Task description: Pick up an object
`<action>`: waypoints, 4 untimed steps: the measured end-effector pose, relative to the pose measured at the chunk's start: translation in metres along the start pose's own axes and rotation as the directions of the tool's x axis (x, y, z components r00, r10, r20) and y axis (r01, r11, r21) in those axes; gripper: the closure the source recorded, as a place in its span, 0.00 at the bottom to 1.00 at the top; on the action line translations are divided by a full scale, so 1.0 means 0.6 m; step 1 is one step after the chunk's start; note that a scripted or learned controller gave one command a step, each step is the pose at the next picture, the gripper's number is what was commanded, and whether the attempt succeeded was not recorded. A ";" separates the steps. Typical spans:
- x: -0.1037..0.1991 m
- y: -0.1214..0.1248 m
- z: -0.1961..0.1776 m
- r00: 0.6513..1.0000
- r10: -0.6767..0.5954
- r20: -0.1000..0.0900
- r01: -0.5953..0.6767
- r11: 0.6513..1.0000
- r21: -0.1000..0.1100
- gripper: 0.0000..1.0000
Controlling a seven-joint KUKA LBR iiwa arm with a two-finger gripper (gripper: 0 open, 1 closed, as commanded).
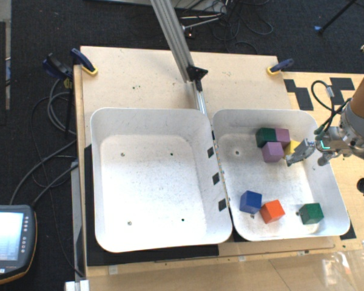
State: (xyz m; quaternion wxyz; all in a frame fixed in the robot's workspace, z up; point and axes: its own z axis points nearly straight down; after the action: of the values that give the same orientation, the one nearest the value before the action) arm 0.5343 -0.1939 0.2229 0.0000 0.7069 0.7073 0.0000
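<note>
In the right bin (327, 190) lie several blocks. A dark green block (266, 136), two purple blocks (282, 134) (272, 152) and a yellow block (293, 145) cluster at the back. A blue block (250, 201), an orange block (272, 211) and a second green block (310, 213) lie along the front. My gripper (311, 155) hangs low at the bin's right side, just right of the yellow block. It is open, and its left finger (298, 154) sits close to the yellow and purple blocks. Nothing is between the fingers.
The left bin (103, 180) stands beside the right one. A slanted metal pole (173, 32) runs from the top down to the bins' shared back edge. Clamps (85, 62) (280, 66) hold the board's back corners. A pendant (9, 241) lies at the lower left.
</note>
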 end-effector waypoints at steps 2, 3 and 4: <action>-0.014 -0.007 0.178 1.000 0.002 -0.002 -0.002 1.000 0.006 0.00; -0.013 -0.007 0.215 1.000 0.001 0.000 -0.001 1.000 0.001 0.00; -0.013 -0.006 0.196 1.000 0.001 0.000 -0.001 1.000 -0.002 1.00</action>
State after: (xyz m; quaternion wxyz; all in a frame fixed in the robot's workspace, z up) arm 0.5308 -0.2020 0.1056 0.0010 0.7073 0.7069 0.0006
